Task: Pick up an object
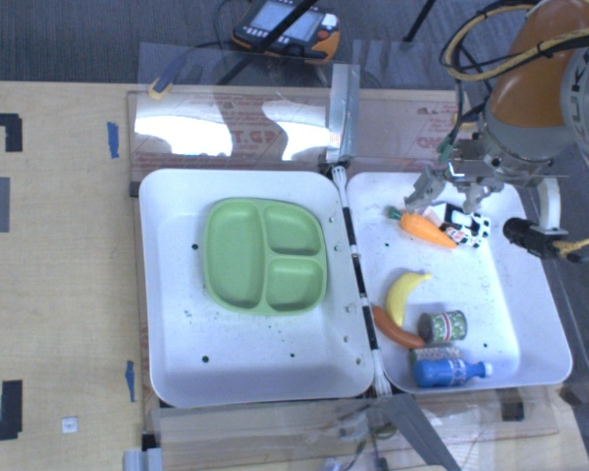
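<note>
Divided plate point(265, 256) in left bin point(167, 361); carrot point(427, 229), banana point(404, 293) in right bin point(540, 351)

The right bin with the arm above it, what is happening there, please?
The gripper hangs open over the far part of the right bin, just above a toy carrot, and holds nothing. A banana, a small can and a blue bottle lie nearer. The left bin bears a green divided plate.
</note>
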Robot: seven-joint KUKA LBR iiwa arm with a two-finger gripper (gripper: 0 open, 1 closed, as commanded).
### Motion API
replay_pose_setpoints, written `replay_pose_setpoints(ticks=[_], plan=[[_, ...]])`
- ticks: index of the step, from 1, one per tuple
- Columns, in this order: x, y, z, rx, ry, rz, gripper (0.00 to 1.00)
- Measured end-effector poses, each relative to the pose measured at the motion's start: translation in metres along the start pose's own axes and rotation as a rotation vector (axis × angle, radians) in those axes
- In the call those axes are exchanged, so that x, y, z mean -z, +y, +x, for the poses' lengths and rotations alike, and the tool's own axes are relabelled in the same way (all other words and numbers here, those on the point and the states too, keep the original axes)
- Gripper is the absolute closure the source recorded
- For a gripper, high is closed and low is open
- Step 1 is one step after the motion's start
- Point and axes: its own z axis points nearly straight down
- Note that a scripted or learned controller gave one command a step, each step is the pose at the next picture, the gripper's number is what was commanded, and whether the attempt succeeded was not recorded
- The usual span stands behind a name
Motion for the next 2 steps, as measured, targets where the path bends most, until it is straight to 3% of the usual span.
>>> replay_pose_setpoints(ticks=[1, 2], plan=[[-0.06, 0.033, 0.001, -0.124, 0.0, -0.002, 0.0], [-0.044, 0.046, -0.03, -0.254, -0.002, -0.005, 0.0]])
